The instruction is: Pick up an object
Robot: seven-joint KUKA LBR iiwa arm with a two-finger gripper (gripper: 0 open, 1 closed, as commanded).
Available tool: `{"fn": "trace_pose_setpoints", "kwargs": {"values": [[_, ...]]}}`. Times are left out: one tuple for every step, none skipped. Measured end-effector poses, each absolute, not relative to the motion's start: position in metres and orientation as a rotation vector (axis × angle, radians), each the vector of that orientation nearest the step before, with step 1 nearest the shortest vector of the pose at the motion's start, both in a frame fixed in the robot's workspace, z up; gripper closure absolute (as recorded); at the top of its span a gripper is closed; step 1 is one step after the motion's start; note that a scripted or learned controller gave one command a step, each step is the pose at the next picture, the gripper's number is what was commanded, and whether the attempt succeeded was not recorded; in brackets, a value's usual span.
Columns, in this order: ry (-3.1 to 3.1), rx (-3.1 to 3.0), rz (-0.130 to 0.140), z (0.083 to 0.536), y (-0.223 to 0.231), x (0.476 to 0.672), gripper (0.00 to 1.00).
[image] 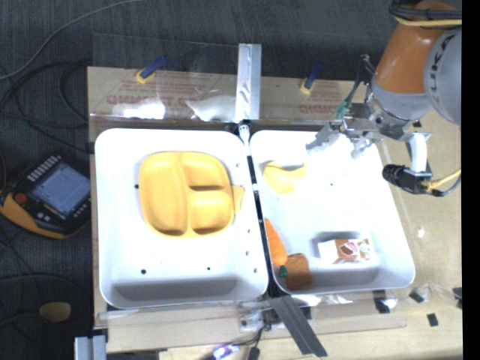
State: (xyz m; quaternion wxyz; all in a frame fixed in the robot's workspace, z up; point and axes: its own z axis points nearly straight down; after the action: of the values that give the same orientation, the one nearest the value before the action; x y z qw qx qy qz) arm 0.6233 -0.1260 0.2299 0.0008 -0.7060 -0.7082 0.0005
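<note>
In the right bin (390, 223) lie a pale yellow curved piece (283, 177) near the far left corner, an orange carrot (274, 244) along the left wall, a brown lump (298, 271) at the front left corner, and a small white packet with a printed picture (345, 248) near the front. My gripper (341, 142) hangs over the bin's far edge, to the right of the yellow piece. Its two pale fingers (322, 141) stand apart with nothing between them, so it is open.
A yellow divided plate (186, 193) sits in the left bin (120, 261). A metal divider (248, 88) rises behind the seam between the bins. A handheld pendant (49, 195) lies on the floor at left. A black cable connector (401, 175) hangs beside the wrist.
</note>
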Motion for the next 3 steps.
{"fn": "trace_pose_setpoints", "kwargs": {"values": [[-2.267,-2.174,0.001,0.275,-0.143,0.612,0.0],[-2.404,-2.019,0.001,0.183,-0.073,0.589,0.0],[-2.273,-2.167,0.002,0.144,-0.099,0.625,0.0]]}}
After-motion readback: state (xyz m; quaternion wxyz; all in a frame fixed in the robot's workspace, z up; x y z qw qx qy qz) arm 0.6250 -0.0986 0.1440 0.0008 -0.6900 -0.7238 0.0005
